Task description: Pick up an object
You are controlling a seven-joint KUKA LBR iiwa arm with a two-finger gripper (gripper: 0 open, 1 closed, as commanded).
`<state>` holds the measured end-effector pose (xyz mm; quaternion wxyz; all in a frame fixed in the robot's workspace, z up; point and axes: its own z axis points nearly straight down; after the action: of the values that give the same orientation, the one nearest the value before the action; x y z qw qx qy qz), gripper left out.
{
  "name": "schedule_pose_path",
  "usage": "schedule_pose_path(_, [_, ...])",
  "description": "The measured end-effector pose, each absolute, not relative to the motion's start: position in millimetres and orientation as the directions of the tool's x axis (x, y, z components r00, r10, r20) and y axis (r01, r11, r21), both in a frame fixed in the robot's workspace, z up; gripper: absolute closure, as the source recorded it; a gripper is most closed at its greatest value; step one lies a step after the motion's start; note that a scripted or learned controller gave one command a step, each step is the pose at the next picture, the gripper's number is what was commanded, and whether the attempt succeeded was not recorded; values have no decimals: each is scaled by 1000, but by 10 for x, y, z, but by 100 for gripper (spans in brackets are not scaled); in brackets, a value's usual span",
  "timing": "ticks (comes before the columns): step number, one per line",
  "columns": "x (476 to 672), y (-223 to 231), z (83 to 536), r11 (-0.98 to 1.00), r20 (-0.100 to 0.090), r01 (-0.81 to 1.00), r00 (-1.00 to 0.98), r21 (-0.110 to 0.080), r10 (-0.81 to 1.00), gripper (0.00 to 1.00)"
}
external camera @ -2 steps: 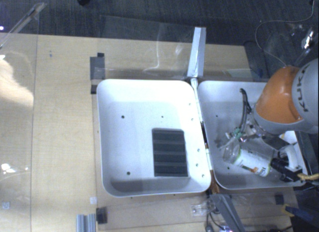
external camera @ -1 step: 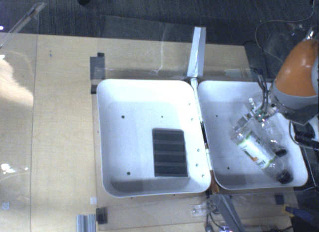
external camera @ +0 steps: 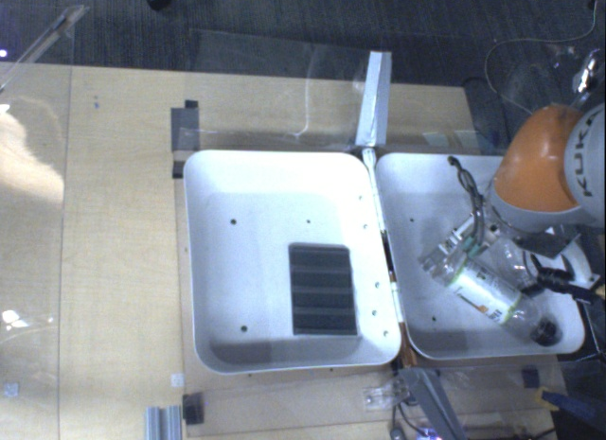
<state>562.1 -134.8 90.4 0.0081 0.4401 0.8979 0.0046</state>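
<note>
A clear plastic bottle (external camera: 487,294) with a white and green label lies on its side in the right bin (external camera: 415,192), its dark cap (external camera: 544,332) pointing to the near right corner. My gripper (external camera: 454,255) is low in that bin, at the bottle's upper left end, and either touches it or sits just above it. The arm's orange band (external camera: 535,168) hangs over the bin's right side. A black ribbed rectangular pad (external camera: 322,289) lies flat in the left bin (external camera: 216,192), towards its near right.
A raised divider (external camera: 383,239) separates the two bins. A metal bracket (external camera: 374,97) stands behind their junction. Cables (external camera: 559,282) trail beside the wrist over the bin's right part. Bare wooden bench (external camera: 95,239) extends to the left.
</note>
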Motion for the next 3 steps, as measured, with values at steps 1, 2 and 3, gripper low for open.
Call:
schedule_pose_path(1, [5657, -1322, 1032, 613, -15, 790, -613, 25, 790, 100])
schedule_pose_path(2, [6247, -1407, 1650, 801, -9, 598, -801, 6, 598, 100])
schedule_pose_path(3, [6247, -1407, 1650, 801, -9, 598, -801, 6, 598, 0])
